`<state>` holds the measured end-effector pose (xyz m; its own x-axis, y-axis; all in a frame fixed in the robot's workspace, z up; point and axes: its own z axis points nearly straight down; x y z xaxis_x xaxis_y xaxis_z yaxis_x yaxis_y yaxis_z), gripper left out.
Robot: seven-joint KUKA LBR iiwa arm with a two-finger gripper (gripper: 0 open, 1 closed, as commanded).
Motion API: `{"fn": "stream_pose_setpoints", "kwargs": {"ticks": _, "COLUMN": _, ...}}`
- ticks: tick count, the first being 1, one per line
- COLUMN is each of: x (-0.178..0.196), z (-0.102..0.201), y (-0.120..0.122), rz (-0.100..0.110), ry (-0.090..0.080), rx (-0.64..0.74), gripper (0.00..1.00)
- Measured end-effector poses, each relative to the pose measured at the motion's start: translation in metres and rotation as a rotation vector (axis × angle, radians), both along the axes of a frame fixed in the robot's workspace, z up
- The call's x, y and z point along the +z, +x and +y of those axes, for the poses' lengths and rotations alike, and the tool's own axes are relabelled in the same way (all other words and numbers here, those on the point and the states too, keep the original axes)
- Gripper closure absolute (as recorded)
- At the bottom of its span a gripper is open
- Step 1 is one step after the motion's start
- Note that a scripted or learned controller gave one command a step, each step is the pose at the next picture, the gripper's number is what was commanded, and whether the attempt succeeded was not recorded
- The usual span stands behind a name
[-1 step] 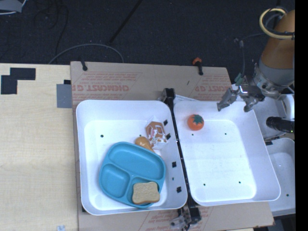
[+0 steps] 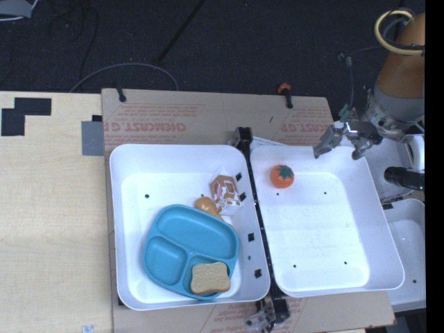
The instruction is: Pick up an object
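While the tool (image 2: 341,143) is hovering with fingers apart over the right bin (image 2: 378,207)'s far edge, the orange toy fruit (image 2: 282,176) is sitting near that bin's far-left corner, probably light, smooth, best pinched across its middle.

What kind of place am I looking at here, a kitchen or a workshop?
Most likely a robotics lab. A robot arm with a claw hangs over two white bins holding toy food: a tomato and, on a blue tray, a bread slice. Cables trail behind.
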<state>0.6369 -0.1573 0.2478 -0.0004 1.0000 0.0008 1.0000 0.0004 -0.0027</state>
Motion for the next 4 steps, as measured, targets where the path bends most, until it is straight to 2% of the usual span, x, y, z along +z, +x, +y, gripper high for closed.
{"fn": "stream_pose_setpoints", "kwargs": {"ticks": 2, "x": -0.127, "z": 0.002, "y": -0.005, "rz": 0.005, "ry": 0.001, "rx": 0.0, "gripper": 0.0}}
{"fn": "stream_pose_setpoints", "kwargs": {"ticks": 3, "x": -0.162, "z": 0.004, "y": -0.005, "rz": 0.002, "ry": 0.0, "rx": 0.0, "gripper": 0.0}}
{"fn": "stream_pose_setpoints", "kwargs": {"ticks": 4, "x": -0.15, "z": 0.003, "y": -0.005, "rz": 0.001, "ry": 0.0, "rx": -0.002, "gripper": 1.0}}
